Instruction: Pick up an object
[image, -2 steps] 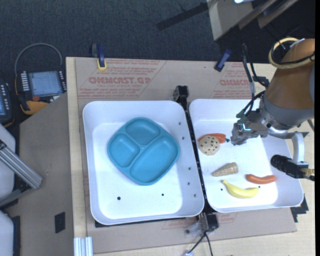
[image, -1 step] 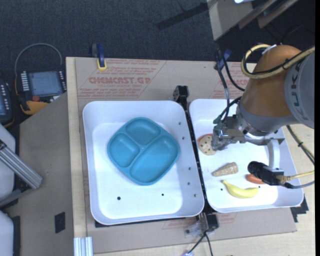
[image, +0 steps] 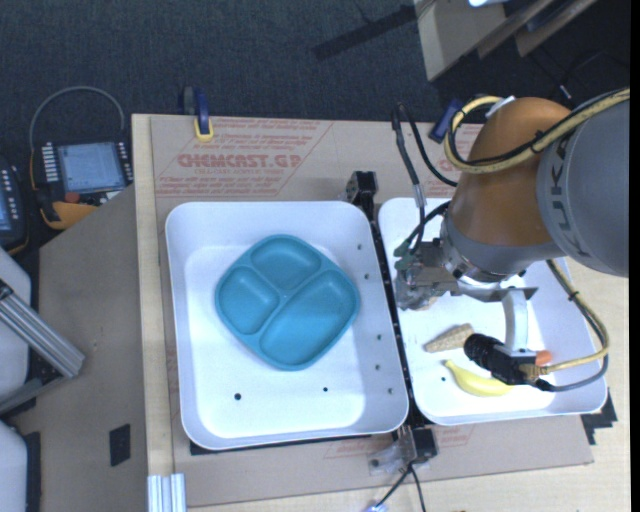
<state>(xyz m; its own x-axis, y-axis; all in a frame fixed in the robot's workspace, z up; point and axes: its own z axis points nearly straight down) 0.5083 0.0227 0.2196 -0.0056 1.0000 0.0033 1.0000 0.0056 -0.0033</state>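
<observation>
So the grey arm (image: 530, 190) with the orange band comes in from 3 o'clock and hangs over the right bin (image: 565, 310), covering most of its 12 o'clock half. The gripper (image: 415, 288) sits at roughly 9 o'clock in that bin, right next to the wall it shares with the left bin (image: 200, 380). Honestly can't tell how wide the grip is set from this angle, the wrist blocks it, and I can't see anything caught in it. The stuff to grab is all lower down in the right bin. There's a small tan wedge (image: 447, 340) at about 7 o'clock, lying flat, below the gripper and apart from it. Then there's a yellow banana (image: 478, 382) at 6 o'clock near the front wall, curved, just beside the wedge but not touching as far as I can see. Over in the left bin there's a blue divided plate (image: 288, 300) sitting flat around the middle, nudged a bit toward 12 o'clock, well apart from the gripper.
</observation>
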